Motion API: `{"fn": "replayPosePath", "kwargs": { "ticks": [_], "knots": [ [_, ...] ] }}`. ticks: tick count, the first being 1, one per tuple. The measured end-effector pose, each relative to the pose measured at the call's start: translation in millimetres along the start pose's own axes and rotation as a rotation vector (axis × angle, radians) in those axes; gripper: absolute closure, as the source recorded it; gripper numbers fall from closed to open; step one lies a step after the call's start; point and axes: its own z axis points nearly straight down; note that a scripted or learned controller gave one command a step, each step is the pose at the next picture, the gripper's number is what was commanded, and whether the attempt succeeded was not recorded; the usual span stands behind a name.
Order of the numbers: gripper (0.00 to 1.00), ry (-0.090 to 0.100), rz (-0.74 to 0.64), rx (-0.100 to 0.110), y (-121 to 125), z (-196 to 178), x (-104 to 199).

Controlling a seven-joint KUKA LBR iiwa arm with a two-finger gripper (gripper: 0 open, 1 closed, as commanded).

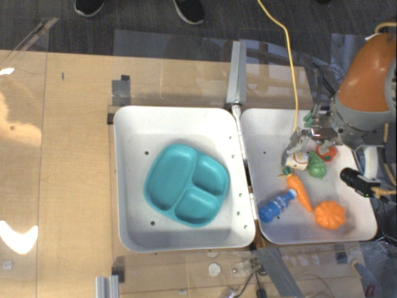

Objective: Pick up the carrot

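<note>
Wooden bench (62, 185) bears two white bins (130, 228); carrot (300, 191) lies rightward.

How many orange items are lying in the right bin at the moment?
2: the slim orange carrot near the bin's middle, and the round orange pumpkin toward its near right corner. Others may be hidden beneath the arm.
</note>
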Motion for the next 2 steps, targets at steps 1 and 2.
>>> {"fn": "replayPosePath", "kwargs": {
  "ticks": [1,2],
  "knots": [
    [0.00,-0.004,-0.080,-0.012,-76.2,115.7,-35.5],
    [0.00,-0.003,-0.072,-0.013,6.9,117.5,-32.8]
  ]
}}
